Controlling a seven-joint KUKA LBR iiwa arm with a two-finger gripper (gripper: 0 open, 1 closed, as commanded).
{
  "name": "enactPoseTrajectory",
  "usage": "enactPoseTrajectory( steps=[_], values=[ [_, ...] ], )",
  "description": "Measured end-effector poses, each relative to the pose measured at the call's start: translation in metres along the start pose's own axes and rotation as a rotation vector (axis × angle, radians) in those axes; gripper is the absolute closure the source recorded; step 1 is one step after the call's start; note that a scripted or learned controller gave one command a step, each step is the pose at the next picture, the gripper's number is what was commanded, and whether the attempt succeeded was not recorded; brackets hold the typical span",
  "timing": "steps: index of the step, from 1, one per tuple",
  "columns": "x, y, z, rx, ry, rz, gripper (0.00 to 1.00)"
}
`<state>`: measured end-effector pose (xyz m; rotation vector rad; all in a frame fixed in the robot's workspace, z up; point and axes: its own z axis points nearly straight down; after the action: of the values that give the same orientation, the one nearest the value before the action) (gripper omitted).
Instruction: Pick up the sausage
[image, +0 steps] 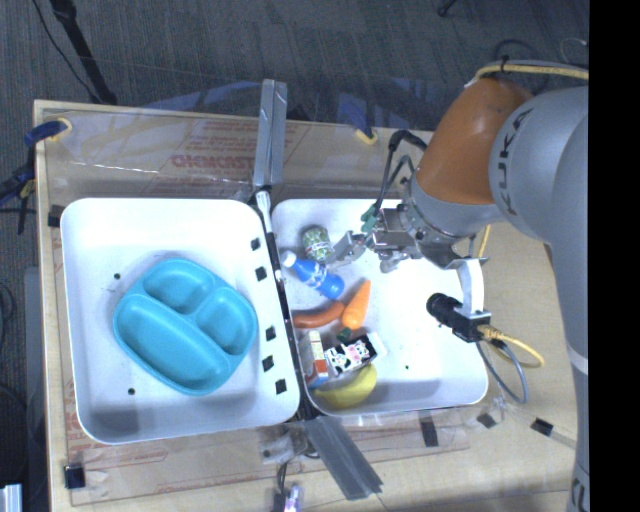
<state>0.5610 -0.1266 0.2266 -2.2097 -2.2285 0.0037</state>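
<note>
In the right bin (455, 375), beyond the banana (350, 388), the sausage (316, 317) lies roughly crosswise, its long axis running left-right, right end tipped slightly up against the carrot (356, 302). The gripper (352, 243) hovers farther back and right, apart from it, fingers open, nothing between them.

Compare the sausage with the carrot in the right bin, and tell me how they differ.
The reddish-brown sausage is darker than the bright orange carrot. The sausage lies almost level across the picture, while the carrot stands steeply tilted. The sausage is an even, slightly curved tube; the carrot tapers toward its upper tip. Both lie in the right white bin, meeting near the carrot's lower end, left of the gripper.
</note>
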Motion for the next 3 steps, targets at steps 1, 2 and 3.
enactPoseTrajectory(
  steps=[1, 2, 3],
  values=[
    [-0.058, -0.009, 0.125, 0.001, 0.0, -0.011, 0.0],
    [-0.058, -0.008, 0.115, 0.0, -0.001, -0.016, 1.0],
    [-0.058, -0.007, 0.105, 0.001, -0.002, -0.021, 1.0]
  ],
)
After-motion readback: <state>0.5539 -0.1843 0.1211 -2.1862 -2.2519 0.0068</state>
